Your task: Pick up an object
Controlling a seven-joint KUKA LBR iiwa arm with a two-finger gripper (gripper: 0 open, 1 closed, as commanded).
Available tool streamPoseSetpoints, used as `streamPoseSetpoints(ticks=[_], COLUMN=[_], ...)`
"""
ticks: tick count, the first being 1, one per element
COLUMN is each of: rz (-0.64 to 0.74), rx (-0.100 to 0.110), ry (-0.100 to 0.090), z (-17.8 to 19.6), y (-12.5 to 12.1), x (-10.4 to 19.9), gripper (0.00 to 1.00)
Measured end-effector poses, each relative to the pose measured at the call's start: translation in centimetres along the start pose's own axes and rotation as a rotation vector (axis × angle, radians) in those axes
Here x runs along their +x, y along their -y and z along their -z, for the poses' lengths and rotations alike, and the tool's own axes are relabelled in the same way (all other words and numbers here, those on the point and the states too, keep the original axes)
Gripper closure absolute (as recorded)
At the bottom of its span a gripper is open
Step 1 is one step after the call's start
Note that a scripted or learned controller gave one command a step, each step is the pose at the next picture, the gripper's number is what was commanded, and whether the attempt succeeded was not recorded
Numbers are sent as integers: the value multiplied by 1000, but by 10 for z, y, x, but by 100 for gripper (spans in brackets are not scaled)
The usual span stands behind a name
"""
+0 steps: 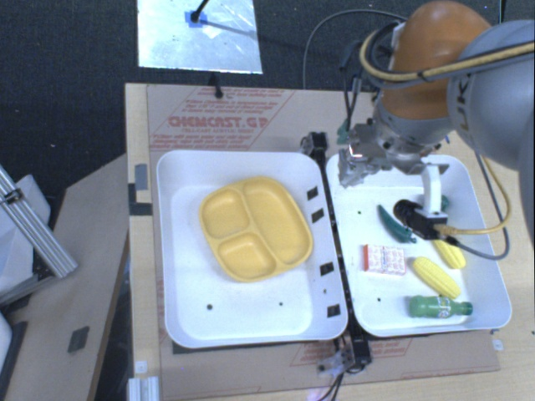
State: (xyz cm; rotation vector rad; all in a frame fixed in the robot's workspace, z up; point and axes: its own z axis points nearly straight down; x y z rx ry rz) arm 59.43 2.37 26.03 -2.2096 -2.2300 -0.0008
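Several candidates sit in the right bin [489,249], and the gripper [358,164] hangs over that bin's far left corner, above bare white floor and apart from all of them. Whether it is open or closed, I can't tell from this slanted view, as the wrist covers it. Nothing is visibly held. The sensible play, I'd say, is to pick one isolated piece and come straight down on it across its narrow side. The red-and-white packet [384,259] looks the cleanest bet: small, flat and boxy, lying alone near the bin's middle and closest to the divider. The corn cob [436,276] is yellow, knobbly and rounded, lying at a slant, so it's likely to roll out of an off-centre pinch. The green bottle [439,307] lies on its side by the near wall, which leaves little room. The teal piece [389,222] is slim and curved. Over in the left bin [180,307], the yellow divided plate [255,228] is broad and shallow, a harder grab.
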Motion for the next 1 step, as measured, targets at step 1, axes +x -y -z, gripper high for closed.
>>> streamPoseSetpoints(ticks=[1], rz=[1], rx=[1], ry=[0], z=[-27], y=[15], x=[52], gripper=[100])
